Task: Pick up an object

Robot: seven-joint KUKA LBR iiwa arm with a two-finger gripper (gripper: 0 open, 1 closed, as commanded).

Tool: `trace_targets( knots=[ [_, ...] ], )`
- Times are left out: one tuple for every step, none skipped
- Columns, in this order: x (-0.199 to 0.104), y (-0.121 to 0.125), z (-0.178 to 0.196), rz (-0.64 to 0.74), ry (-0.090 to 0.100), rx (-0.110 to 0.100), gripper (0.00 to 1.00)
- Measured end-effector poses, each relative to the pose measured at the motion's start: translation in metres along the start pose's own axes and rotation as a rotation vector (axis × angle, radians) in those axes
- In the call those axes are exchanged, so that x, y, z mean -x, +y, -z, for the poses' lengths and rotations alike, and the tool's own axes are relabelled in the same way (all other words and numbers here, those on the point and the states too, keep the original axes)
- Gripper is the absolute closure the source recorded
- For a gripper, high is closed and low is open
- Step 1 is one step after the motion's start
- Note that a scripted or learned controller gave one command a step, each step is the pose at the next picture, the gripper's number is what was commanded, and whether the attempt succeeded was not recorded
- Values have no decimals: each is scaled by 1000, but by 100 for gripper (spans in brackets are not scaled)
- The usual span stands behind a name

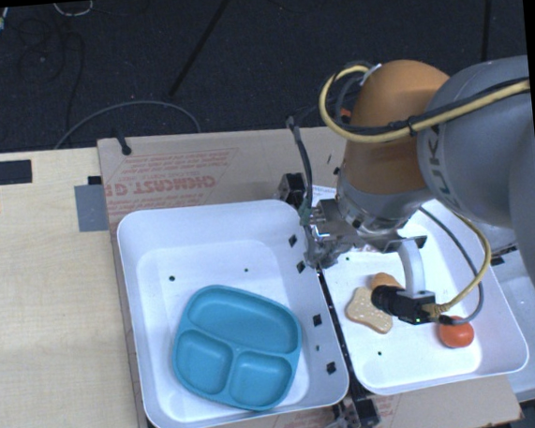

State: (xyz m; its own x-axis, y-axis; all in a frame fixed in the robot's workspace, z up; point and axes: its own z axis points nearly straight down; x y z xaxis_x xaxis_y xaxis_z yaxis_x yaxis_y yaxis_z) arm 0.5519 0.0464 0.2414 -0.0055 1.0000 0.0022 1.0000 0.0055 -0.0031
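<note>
Tan toy bread slice lies flat in the right bin, near the gripper. It looks light, stiff and thin, so it is probably best pinched across its edges. How far the gripper is open cannot be told, and no hold is visible.

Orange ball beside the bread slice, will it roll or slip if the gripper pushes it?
The orange ball looks round and smooth, so it would probably roll when nudged and might slip from a pinch. The bin floor under it looks flat, so little would stop it.
</note>
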Motion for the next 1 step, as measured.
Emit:
trace_targets(
  knots=[
    [-51, 12, 5, 0, 0, 1, 100]
  ],
)
